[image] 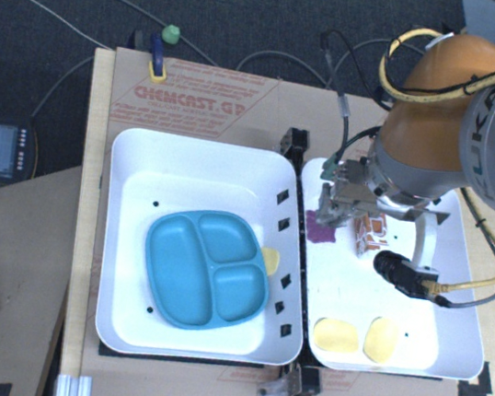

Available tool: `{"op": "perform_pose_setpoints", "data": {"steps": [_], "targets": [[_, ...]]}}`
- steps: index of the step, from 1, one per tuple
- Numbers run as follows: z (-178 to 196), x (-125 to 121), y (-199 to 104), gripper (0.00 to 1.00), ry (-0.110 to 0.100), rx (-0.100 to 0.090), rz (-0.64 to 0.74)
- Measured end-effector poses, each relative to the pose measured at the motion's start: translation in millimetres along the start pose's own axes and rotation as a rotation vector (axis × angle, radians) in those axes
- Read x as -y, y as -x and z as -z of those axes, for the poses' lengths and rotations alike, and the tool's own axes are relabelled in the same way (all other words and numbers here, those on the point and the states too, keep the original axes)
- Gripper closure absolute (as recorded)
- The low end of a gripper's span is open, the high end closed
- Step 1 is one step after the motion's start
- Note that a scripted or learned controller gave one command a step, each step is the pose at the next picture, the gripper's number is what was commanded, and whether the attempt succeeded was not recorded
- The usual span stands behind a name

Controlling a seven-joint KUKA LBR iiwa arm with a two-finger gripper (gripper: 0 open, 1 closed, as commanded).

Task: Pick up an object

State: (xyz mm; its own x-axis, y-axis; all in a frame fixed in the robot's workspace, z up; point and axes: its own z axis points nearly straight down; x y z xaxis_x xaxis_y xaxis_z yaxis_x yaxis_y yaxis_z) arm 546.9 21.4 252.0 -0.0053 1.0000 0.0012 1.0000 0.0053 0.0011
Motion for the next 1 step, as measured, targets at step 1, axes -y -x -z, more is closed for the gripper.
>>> {"op": "perform_pose_setpoints", "data": {"steps": [1], "targets": [[-19.6, -3.4, -44.1, 1.0, -0.006, -0.001, 0.0]]}}
